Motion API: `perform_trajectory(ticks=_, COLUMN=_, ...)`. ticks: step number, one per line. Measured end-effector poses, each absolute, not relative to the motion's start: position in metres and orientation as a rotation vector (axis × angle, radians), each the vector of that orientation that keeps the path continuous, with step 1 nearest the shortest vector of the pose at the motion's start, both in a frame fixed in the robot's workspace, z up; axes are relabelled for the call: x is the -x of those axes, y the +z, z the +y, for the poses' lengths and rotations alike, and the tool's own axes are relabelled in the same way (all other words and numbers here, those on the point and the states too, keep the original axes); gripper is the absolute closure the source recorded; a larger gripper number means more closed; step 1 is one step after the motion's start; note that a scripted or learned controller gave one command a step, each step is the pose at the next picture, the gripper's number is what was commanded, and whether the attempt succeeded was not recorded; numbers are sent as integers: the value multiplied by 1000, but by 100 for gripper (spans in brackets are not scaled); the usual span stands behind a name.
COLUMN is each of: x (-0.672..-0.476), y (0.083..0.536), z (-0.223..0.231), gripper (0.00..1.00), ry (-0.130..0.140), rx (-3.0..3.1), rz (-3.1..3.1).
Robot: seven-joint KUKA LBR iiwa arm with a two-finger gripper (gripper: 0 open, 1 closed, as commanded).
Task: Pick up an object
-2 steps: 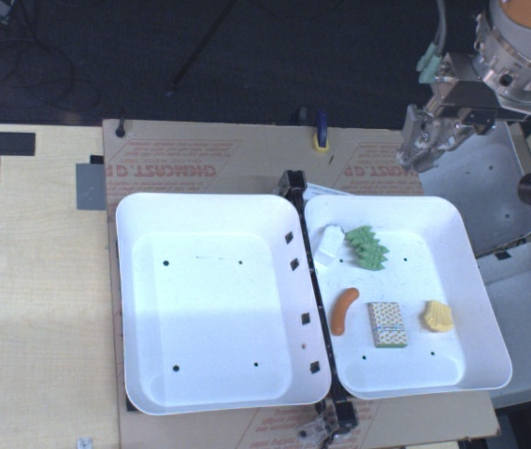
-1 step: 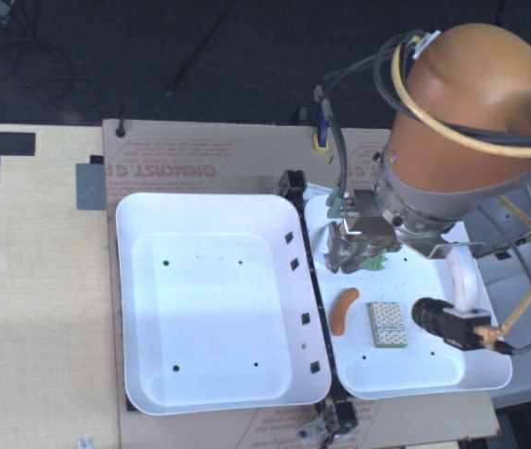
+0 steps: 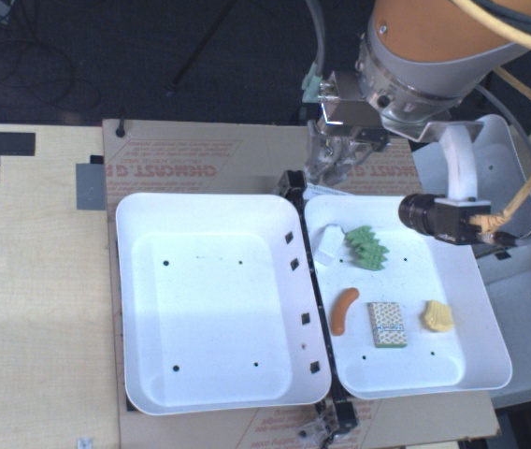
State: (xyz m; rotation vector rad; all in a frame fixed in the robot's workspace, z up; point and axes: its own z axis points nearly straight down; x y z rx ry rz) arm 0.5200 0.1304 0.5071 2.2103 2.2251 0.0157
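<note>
White plastic makes up the two shallow bins sitting side by side on the bench [image 3: 41, 279], the left bin [image 3: 211, 302] and the right bin [image 3: 476, 344]. The gripper [image 3: 333, 168] hangs above the far edge of the right bin, near the black clips that join the two — its metal parts blur against the cardboard behind, and I cannot tell how the jaws stand or whether anything is between them.

All the objects lie in the right bin, nearer the camera than the gripper. Closest to it is a small pale piece [image 3: 328, 242], just below, with a green leafy toy [image 3: 366, 248] touching or nearly touching its right side. Farther toward the near edge lies an orange sausage-shaped toy [image 3: 343, 310], tilted, close to the bin's left wall. To its right sits a small green-patterned box [image 3: 388, 325], and beyond that a yellow lump [image 3: 437, 317] — these three are apart from one another and well apart from the gripper.
</note>
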Motion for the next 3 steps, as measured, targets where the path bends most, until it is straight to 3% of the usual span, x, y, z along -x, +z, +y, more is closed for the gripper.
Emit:
perform_trajectory(ticks=1, x=-565, y=539, z=145, gripper=100, ry=0, rx=-2215, rz=2226)
perform_trajectory(ticks=2, x=-547, y=536, z=250, gripper=100, ry=-4, rx=-2211, rz=2236)
perform_trajectory(ticks=3, x=-585, y=537, z=119, gripper=100, ry=-9, rx=-2235, rz=2206)
